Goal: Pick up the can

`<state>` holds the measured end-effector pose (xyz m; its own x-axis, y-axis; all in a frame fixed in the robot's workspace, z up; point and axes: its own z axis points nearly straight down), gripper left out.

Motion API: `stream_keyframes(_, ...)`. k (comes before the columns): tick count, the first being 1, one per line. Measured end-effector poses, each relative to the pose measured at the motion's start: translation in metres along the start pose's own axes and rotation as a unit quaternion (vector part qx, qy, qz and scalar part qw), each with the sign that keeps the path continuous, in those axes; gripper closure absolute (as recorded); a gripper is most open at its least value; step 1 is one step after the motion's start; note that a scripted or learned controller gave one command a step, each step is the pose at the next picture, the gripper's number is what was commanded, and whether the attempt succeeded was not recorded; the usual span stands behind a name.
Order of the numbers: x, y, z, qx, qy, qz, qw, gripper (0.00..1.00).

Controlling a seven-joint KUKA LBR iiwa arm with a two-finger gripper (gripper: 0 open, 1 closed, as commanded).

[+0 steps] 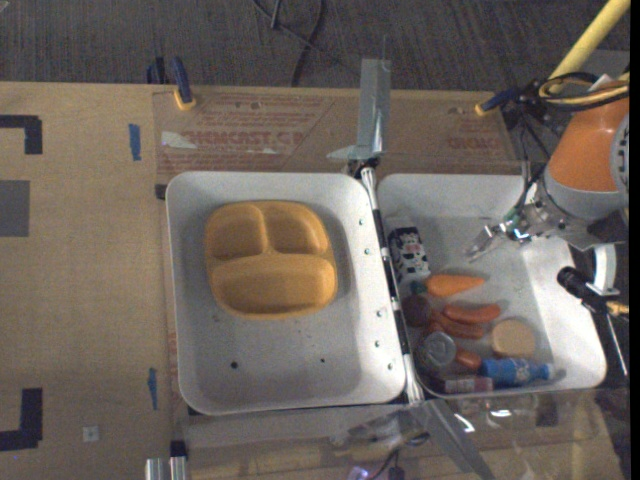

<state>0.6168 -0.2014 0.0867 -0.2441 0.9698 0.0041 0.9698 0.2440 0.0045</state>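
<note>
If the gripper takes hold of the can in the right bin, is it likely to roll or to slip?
The can seems to stand upright, round top facing up, so it probably will not roll unless tipped. Its metal-looking wall may be slippery. A carrot, a sausage and a bottle crowd it, so the gripper may nudge those.

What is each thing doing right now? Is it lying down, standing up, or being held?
Can: standing on end in the right bin, not held.
Bottle: lying on its side.
Carrot: lying flat.
Hot dog: lying flat.
Carton: lying by the bin's left wall.
Tray: upside down in the left bin.
Gripper: above the right bin, holding nothing.
</note>
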Motion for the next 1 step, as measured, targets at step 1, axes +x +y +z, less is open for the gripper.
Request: stream_keyframes(1,-0.0096,0.0511,0.0002,0.006,0.007,0.019,0.9998,0.00)
